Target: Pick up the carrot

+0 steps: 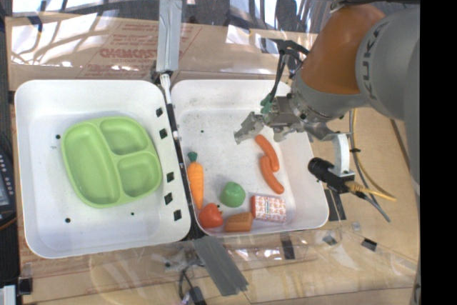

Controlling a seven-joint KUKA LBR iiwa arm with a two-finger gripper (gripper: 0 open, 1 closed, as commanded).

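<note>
Orange carrot [195, 182] lies lengthwise by right bin's [214, 100] left wall, green top pointing away, tomato [211, 215] touching its near end; gripper [251, 126] hovers farther back, fingers spread, nothing between them; best approach: straddle the mid-body across its width, clear of the wall.

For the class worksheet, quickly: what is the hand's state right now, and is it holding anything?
Hand: over the right bin, open or shut cannot be told; no carrot seen in it.

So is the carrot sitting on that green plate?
No, the carrot lies in the right bin; the green plate is in the left bin.
</note>
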